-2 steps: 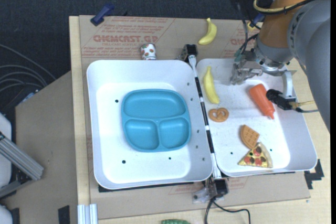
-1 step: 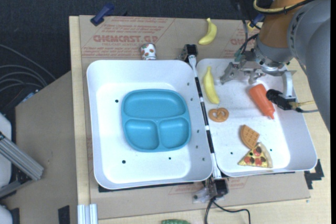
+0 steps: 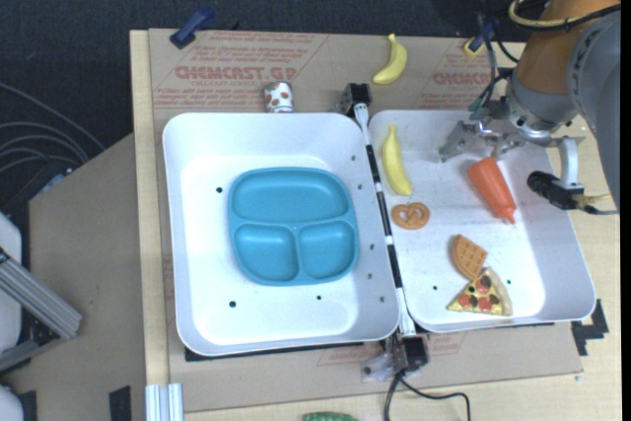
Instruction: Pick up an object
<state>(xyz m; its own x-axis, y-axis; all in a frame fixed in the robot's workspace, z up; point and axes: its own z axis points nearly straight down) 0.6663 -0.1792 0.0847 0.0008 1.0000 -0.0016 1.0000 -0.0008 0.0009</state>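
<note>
Orange toy carrot (image 3: pixel 492 188) lay in right bin (image 3: pixel 552 296), just below and beside gripper (image 3: pixel 480 139), not between fingers. Gripper hovered over bin's upper part, finger state impossible to tell. Yellow banana (image 3: pixel 395 163), pretzel (image 3: pixel 410 215), waffle (image 3: pixel 469 256), pizza slice (image 3: pixel 480 295) lay nearby. Blue divided plate (image 3: pixel 292 223) sat in left bin (image 3: pixel 197 212).

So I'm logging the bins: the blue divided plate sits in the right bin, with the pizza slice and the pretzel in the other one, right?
Not quite. The camera view shows the blue divided plate in the left bin; the pizza slice and pretzel lie in the right bin.
</note>
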